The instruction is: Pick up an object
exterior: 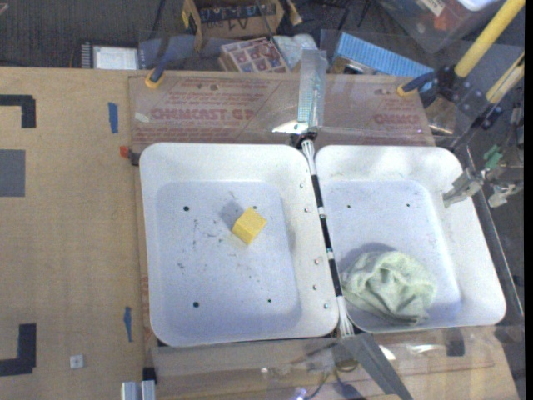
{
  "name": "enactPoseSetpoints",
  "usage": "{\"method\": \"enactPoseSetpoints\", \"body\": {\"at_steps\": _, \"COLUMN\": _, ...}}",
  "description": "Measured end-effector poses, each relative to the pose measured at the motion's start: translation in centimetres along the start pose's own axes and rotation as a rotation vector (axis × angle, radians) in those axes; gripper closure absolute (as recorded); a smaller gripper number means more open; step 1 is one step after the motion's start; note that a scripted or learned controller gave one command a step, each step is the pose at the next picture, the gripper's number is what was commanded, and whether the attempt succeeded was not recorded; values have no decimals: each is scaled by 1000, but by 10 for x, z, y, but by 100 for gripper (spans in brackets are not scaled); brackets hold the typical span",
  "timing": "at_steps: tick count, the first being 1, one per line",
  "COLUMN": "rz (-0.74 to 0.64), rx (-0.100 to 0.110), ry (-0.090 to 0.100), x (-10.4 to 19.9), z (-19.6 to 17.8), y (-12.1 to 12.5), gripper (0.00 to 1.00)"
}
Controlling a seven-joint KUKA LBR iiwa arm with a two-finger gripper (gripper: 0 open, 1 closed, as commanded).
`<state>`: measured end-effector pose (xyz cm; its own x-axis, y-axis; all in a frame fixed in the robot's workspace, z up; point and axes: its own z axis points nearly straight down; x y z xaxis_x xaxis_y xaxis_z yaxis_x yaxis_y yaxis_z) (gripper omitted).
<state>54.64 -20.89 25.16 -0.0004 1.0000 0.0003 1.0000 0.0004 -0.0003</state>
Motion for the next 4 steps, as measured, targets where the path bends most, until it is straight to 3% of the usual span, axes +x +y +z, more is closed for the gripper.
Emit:
{"method": "enactPoseSetpoints", "body": {"at_steps": 1, "rz": -272, "rx": -1, "ry": 0, "x": -15, "z": 107, "y": -67, "gripper": 0}}
{"method": "enactPoseSetpoints", "body": {"at_steps": 2, "rz": -68, "rx": -6, "ry": -2, "x": 37, "z": 163, "y": -65, "gripper": 0}}
{"method": "enactPoseSetpoints", "body": {"at_steps": 3, "rz": 65, "rx": -11, "ry": -3, "x": 107, "z": 163, "y": -64, "gripper": 0}}
{"method": "enactPoseSetpoints", "body": {"at_steps": 4, "rz": -300, "rx": -9, "ry": -5, "x": 104, "z": 163, "y": -32, "gripper": 0}}
